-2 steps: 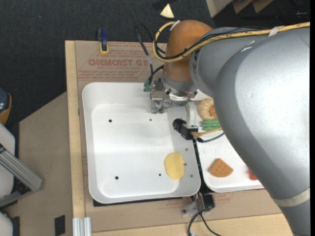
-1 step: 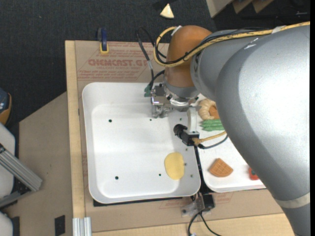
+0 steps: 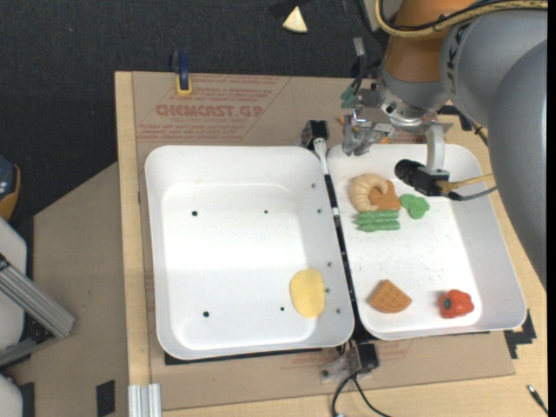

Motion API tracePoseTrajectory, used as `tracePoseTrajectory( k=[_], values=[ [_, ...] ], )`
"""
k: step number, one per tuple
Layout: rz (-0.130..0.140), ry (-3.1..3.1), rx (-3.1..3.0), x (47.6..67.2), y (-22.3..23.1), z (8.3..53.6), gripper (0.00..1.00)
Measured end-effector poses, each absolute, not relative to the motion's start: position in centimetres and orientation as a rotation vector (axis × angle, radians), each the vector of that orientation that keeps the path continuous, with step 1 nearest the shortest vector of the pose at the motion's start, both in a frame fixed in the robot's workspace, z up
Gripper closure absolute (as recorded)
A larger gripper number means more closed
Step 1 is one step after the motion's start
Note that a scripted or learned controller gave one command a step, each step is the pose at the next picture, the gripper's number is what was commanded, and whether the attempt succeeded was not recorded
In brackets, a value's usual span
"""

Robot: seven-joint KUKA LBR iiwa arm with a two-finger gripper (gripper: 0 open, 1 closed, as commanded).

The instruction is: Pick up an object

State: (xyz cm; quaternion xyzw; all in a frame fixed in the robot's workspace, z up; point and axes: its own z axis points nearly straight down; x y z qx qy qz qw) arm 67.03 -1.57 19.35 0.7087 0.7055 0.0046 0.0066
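1. The gripper (image 3: 354, 144), a bare-metal unit below the arm's orange band, hangs over the far left corner of the right bin (image 3: 452, 250), close to the wall between the two bins. Whether it is parted or closed cannot be told from this angle, and nothing is seen in its grasp.
2. Nearest it, just to the near side, lies a curled tan croissant (image 3: 372, 191) with a ridged, baked-looking surface.
3. Touching the croissant's right end is a small rounded green piece (image 3: 415, 206), glossy like plastic.
4. Just beside the croissant, on its near side, lies a flat bundle of green bean pods (image 3: 378, 222), long and straight.
5. Towards the near edge of the same bin lies an orange waffle wedge (image 3: 389, 297) with a gridded face, and to its right a shiny red pepper (image 3: 457, 302).
6. The left bin (image 3: 226, 233), smooth white with small dark holes, holds a pale yellow oval piece (image 3: 307, 293) in its near right corner.
7. Both bins rest on brown cardboard (image 3: 217, 102) printed with red letters.
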Motion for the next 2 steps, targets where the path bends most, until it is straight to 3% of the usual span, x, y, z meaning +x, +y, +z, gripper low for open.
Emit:
tracePoseTrajectory(
  k=[1, 2],
  values=[
    [0.026, 2.215, 2.206, 66.8, 2.7, 41.0, 1.0],
    [0.029, 2.223, 2.204, 63.1, 8.7, 54.7, 1.0]
  ],
)
